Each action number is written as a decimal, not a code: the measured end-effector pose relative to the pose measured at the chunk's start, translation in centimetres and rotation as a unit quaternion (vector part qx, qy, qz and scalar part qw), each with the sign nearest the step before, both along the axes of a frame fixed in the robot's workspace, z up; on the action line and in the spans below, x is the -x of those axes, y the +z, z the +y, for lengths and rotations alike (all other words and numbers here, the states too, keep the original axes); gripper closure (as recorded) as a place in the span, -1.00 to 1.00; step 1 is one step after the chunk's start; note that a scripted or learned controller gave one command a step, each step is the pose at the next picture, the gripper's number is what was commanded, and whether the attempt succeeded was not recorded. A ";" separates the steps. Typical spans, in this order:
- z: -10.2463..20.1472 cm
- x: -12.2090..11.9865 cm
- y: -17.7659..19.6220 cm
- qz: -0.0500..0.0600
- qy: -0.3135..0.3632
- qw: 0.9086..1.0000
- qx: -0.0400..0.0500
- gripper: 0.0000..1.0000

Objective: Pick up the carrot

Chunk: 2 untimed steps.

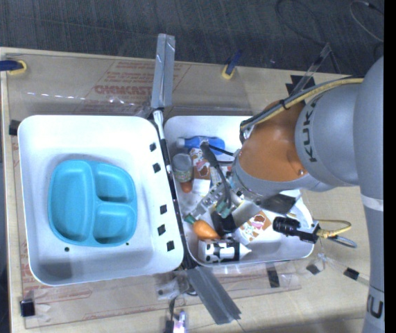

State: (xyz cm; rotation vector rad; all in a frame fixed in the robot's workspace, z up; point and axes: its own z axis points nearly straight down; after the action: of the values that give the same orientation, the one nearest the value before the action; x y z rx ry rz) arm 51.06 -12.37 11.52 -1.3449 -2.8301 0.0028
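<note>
Overhead slanted look at a tabletop (336,269) bearing two white bins side by side.

Left bin (38,144): one blue tray (93,203) with three compartments, lying flat in the middle.

Right bin (184,127): a crowded jumble. One carrot (207,229), orange with a hint of green at its left end, lying in the near-left part of this bin, close to the wall shared with the left bin. Just near of it, one black-and-white carton (222,252) against the near wall. Farther back, one grey can (182,165) and one blue item (208,146). To the carrot's right, one printed packet (254,226). More small items between these, too tangled to count.

One grey arm (336,137) with an orange band, reaching in from the right and covering much of the right bin. One gripper (220,210), lowered into the clutter just far and right of the carrot, seemingly beside it rather than around it. Grip state: impossible to tell, with dark parts merging into the jumble below. No sign of the carrot lifted or held.

Step in hand, as a judgement: approach and descent onto the carrot, grasp not yet made. Next move likely calls for a small shift toward the near-left to centre over the carrot, lining up across its width, then closing and lifting straight up, clear of the carton and the bin wall.

Also on the tabletop: two blue clamps, one at the far-left corner (7,66), one at the far edge (232,64).
</note>
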 end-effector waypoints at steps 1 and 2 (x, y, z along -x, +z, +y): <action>0.0 0.0 0.8 0.002 0.001 1.000 0.000 1.00; 0.0 0.0 0.8 0.002 0.002 1.000 0.000 -1.00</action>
State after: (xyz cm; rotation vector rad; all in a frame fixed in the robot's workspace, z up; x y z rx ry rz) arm 51.05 -12.38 12.30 -1.3392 -2.8290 0.0045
